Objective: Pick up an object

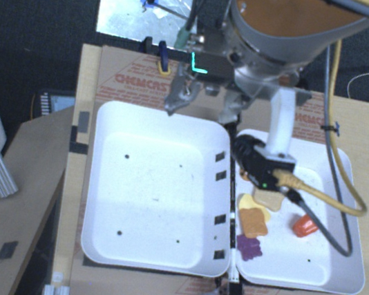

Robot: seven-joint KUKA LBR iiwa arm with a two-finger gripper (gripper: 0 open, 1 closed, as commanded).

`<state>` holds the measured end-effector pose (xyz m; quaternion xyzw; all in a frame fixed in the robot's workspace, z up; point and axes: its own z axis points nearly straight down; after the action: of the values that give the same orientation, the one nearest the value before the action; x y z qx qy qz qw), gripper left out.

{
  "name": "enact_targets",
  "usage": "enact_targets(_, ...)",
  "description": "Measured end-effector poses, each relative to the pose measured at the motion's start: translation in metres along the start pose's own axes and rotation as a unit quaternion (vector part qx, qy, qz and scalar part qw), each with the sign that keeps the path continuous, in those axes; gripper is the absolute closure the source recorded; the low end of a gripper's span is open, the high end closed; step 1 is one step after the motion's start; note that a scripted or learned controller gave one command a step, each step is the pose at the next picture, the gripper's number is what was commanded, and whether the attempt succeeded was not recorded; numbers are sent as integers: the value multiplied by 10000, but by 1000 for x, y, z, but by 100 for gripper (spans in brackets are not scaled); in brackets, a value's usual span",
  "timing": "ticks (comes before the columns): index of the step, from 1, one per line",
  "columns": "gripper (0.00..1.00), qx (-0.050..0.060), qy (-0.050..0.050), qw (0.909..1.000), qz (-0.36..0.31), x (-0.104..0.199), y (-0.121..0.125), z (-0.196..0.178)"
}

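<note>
Jaws (204, 106): we saw them parted, gripping nothing, above the left bin's (145, 256) far rim.
Right bin (331, 273): we saw orange (253, 222), purple (248, 246), red (305, 226) pieces.

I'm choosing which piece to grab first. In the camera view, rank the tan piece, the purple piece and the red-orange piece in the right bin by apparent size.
1. Tan piece, largest.
2. Purple piece and red-orange piece look about alike; I won't rank them.
</note>
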<state>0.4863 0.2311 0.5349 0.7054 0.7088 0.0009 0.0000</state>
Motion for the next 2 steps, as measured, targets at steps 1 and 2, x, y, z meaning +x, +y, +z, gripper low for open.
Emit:
enact_targets(1, 100, -10, 8, 10000, -17, 0, 0, -11)
enact_targets(2, 0, -8, 8, 10000, -23, 0, 0, -11)
